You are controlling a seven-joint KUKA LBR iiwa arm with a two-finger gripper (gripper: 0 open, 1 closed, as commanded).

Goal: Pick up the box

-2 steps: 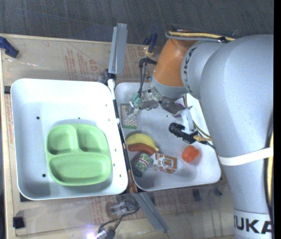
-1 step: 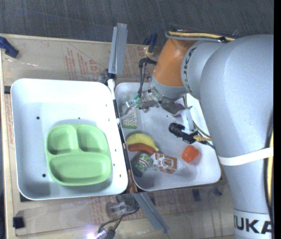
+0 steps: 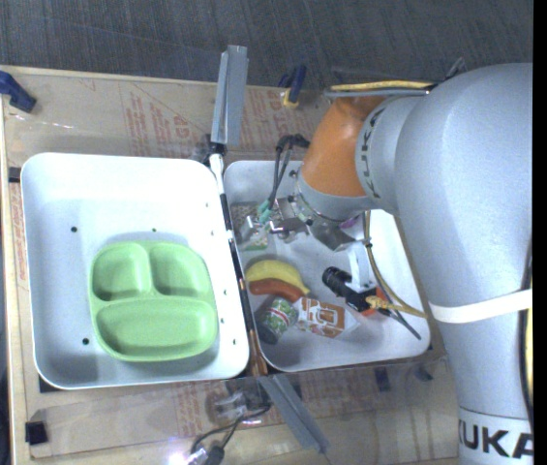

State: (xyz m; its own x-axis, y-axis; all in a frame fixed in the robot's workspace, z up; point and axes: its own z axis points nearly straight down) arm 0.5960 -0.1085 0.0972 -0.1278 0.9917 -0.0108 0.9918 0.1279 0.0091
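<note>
Camera view: counter [image 3: 108, 114] carries two white bins side by side. Left bin [image 3: 41, 260] holds a green three-part tray [image 3: 152, 303], sitting toward the bin's 6 o'clock. Arm [image 3: 467, 211] comes in from 3 o'clock and covers the right bin's [image 3: 350, 355] 3 o'clock side, with the orange band [image 3: 336, 158] over the bin's 12 o'clock rim. Jaws are low at the right bin's 10 o'clock, close to the wall between the bins. Can't tell from this angle whether they are open or closed, and I see nothing gripped. Box [image 3: 323, 316], orange and white, lies flat at the right bin's 6 o'clock. It is at about 5 o'clock from the jaws and apart from them. Banana [image 3: 275, 275] is at the bin's 8 o'clock, between jaws and box. Green can [image 3: 275, 319] is at 7 o'clock, just below the banana and right beside the box's 9 o'clock end; contact unclear. Blue clamps [image 3: 10, 87] sit on the counter's 12 o'clock edge.
</note>
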